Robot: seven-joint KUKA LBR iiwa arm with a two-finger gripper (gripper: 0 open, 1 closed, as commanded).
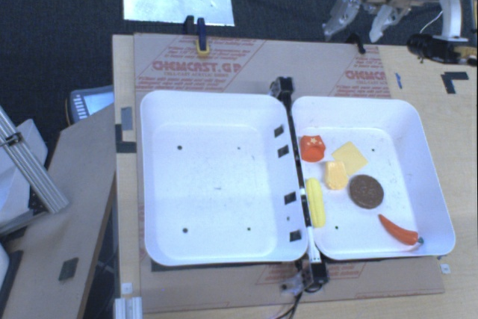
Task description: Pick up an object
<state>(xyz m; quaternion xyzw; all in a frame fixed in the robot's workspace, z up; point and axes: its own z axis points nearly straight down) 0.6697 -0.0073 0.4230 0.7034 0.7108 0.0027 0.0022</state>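
So the biggest thing here is the flat brown cardboard-looking bench top (246,56) with red lettering printed on it, and the two shallow white plastic bins sit side by side on it, touching along the middle seam where some black clips run down. The left white bin (160,160) has its whole floor open, just a few tiny dark dots, so tons of free room out to every wall. The right white bin (418,153) carries everything, and it's all bunched toward its left and lower side; the upper right part of its floor is bare.

The grey arm's two-finger gripper (358,17) hangs up at the top right, over the bench's far edge, well apart from the bins. Its two pale fingers are spread with a clear gap between them and nothing in there.

Objects, big to small-ish: a round brown cookie-like disc (367,191) near the middle, a pale yellow square cheese-like slice (349,157) just above it, a yellow corn-cob-shaped piece (316,203) lying right along the left wall, a small yellow block (336,175) between the corn and the disc, a red-orange chunk (312,148) near the left wall, and a thin red chili pepper (397,229) close to the front rim.
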